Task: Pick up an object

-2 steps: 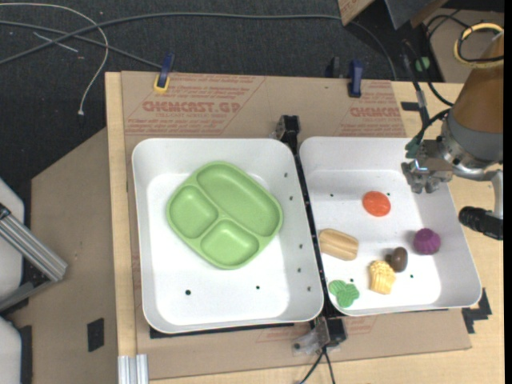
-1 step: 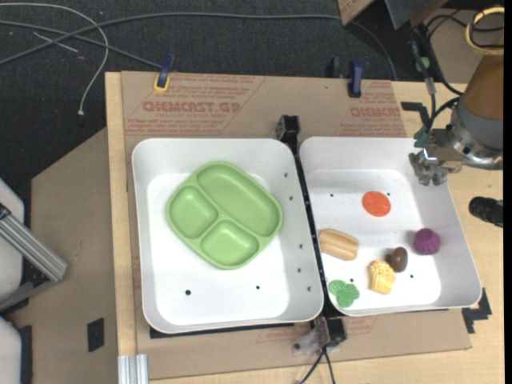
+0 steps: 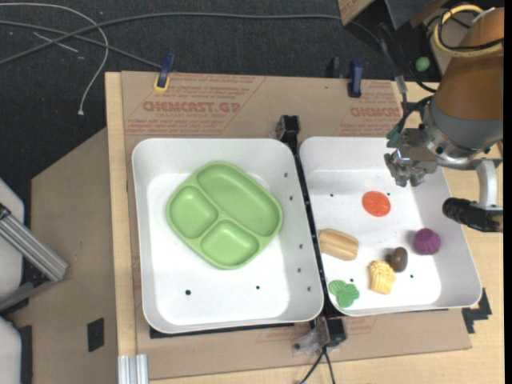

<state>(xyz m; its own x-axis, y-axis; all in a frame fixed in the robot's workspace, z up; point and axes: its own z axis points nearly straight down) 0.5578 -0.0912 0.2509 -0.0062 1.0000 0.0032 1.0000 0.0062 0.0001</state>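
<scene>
The right bin [image 3: 336,162] holds several small items: an orange-red round piece [image 3: 377,204], a tan bread roll [image 3: 338,244], a purple piece [image 3: 426,241], a brown piece [image 3: 398,258], a yellow corn-like piece [image 3: 382,278] and a green leafy piece [image 3: 345,294]. My gripper [image 3: 406,169] hangs over the bin's back right part, just above and right of the orange-red piece. I see nothing between its fingers.
The left bin [image 3: 156,238] holds a green divided plate [image 3: 225,214]. Blue clamps [image 3: 166,71] [image 3: 356,78] grip the cardboard at the back. A black clip [image 3: 287,126] sits between the bins. Cables lie on the dark floor at upper left.
</scene>
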